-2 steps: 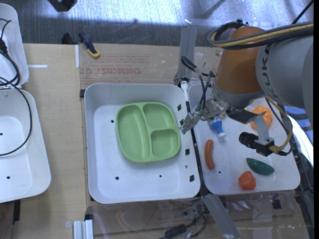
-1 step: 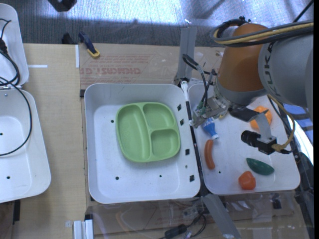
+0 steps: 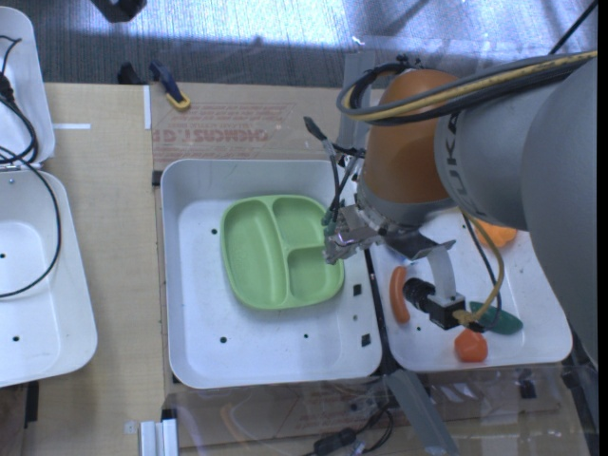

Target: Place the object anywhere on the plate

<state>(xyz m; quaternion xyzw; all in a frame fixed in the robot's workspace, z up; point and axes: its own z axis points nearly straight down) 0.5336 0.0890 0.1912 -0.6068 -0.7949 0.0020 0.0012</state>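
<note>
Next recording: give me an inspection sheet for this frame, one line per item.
Surface: two white bins, left bin and right bin, side by side on a wooden bench.
Job's things: green divided plate lying in the left bin.
Clutter: orange sausage-shaped piece, orange round piece, teal piece in the right bin.
Tool: tool at the plate's right edge; finger state unclear.
Cables: black cable at far left.
Surroundings: cardboard sheet behind the bins.
</note>
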